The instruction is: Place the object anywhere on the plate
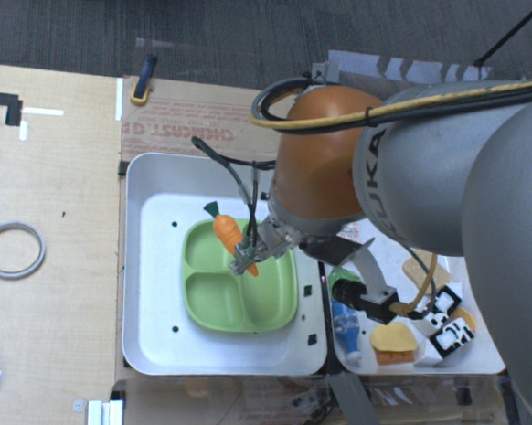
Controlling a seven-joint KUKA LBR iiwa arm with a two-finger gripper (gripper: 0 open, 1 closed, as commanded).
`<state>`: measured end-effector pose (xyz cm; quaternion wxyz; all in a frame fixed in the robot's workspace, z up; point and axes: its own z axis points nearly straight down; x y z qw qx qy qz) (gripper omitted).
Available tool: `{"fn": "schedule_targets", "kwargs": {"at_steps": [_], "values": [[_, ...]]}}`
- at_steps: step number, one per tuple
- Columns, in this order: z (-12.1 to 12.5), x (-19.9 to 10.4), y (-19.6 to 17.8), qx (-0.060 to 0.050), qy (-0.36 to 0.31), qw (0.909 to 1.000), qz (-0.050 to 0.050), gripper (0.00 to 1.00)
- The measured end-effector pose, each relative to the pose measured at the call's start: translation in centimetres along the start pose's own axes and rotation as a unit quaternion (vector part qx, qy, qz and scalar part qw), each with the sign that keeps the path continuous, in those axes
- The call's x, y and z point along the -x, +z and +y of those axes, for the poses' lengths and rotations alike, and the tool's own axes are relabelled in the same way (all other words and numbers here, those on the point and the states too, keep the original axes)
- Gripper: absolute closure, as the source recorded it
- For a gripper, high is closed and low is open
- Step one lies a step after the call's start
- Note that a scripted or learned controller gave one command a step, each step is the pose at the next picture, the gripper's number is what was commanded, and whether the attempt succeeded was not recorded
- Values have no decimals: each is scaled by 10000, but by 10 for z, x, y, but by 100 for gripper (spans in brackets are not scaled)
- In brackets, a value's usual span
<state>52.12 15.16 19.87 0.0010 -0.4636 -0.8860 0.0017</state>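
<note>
A light wooden counter (37, 326) is seen from above at a slant, with brown printed cardboard laid under two shallow white plastic bins set side by side. Much of the right half is taken up by the grey robot arm with its orange band (330, 157), which reaches in from the right and hangs over the bins.

The left white bin (147, 271) holds a light green plastic plate with three compartments (232, 296). The right white bin (474, 361) is largely hidden by the arm; a yellow wedge-shaped toy (393, 341) and a blue item (346, 331) can be made out in it.

The metal end effector (244, 262) is lowered over the upper part of the plate. An orange toy carrot with a green top (228, 231) is seen directly at its tip, lying slantwise across the plate's upper left rim and into the upper compartment. Whether the end effector is gripping the carrot or has let go cannot be told, as the tip is too small and crowded.

The task is judged nearly done: the carrot is already over or on the plate. What appears left is a clear release and withdrawal of the arm.

A grey metal ring (11, 249) lies apart on the counter at far left.
</note>
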Motion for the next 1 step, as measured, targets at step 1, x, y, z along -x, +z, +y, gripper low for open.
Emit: {"fn": "schedule_targets", "kwargs": {"at_steps": [1], "values": [[0, 1, 0, 3, 3, 10000, -2, 0]]}}
